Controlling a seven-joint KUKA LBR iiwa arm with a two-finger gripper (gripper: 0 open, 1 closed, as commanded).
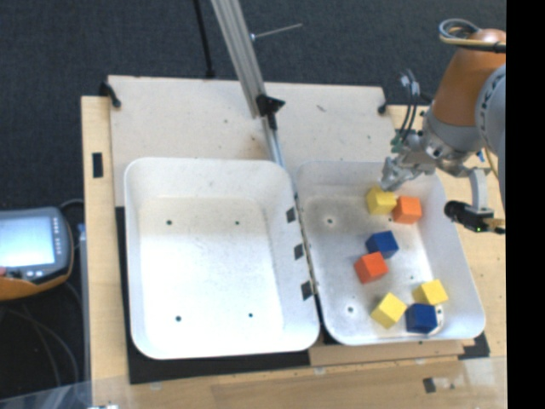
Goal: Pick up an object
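Observation:
Several small cubes lie in the right bin (341, 186). A yellow cube (381, 200) and an orange cube (408, 209) sit side by side near the bin's far end. Below them are a blue cube (382, 243) and an orange-red cube (370, 267). Near the front right corner lie a yellow cube (388, 309), a dark blue cube (421, 317) and another yellow cube (433, 292). My gripper (393, 177) hangs just above the far yellow cube, pointing down at it. No cube shows between its fingers.
The left bin (145, 186) stands beside the right one, their rims meeting at mid-bench. A slanted metal pole (243, 49) rises from behind the bins. A small screen device (30, 245) sits off the bench at the left.

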